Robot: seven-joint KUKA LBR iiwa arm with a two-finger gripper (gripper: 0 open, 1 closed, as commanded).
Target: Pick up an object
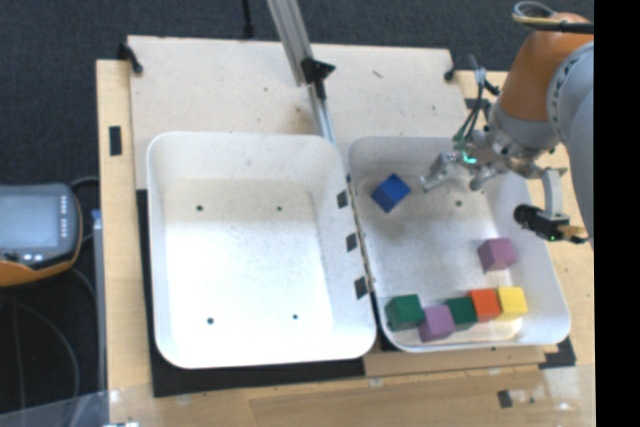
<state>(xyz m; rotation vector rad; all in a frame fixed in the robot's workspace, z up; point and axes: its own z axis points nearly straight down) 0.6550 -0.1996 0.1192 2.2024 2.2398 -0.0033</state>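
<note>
Gripper (458,170): metal, over right bin (540,260) at 12 o'clock; finger spread cannot be told, nothing seen held. Blue cube (391,192) just beside, at 9 o'clock. Matte blocks lined along bin's 6 o'clock wall: green cube (404,311), orange cube (486,303), yellow cube (512,300).

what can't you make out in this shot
- Tool, camera view: too small and blurred to judge its state.
- Arm: cut off on the right of the view.
- Row of blocks in the right bin: packed tight, so touching faces are hidden.
</note>
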